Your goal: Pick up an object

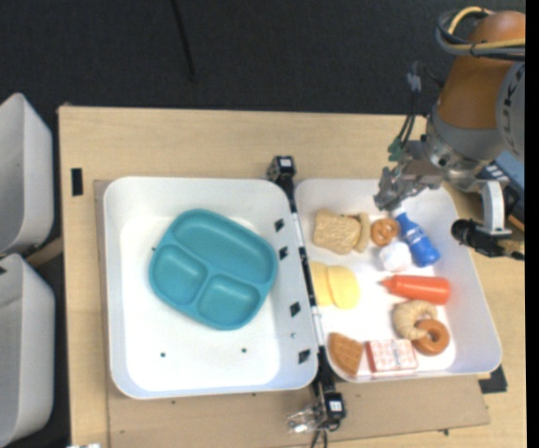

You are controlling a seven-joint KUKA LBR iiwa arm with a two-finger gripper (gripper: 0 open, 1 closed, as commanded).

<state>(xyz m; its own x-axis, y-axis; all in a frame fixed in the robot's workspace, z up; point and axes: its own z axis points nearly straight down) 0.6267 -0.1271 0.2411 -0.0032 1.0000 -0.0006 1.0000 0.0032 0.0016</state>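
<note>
A: Arm [475, 91] comes in from the right, its upper part cut off at the frame edge. Gripper [393, 192] hangs over the back of the right bin [479, 292], above the food items.

B: Fingers spread or together?

A: Cannot tell, the tip is a dark blur from up here. Nothing visible between them.

B: What lies under it?

A: Just in front, a small orange round piece [383, 231] and a blue bottle [419, 243] with a white end. Bread slice [337, 232] to their left. Yellow block [336, 287] nearer the divider, an orange-red carrot-like piece [419, 288], a pretzel-shaped pastry [421, 326] partly overlapping something brown; hard to separate those. A wedge [346, 354] and a small red-and-white box [393, 356] at the front rim.

B: Left bin [130, 343]?

A: A teal divided tray [214, 268], lying flat, tilted askew
</note>
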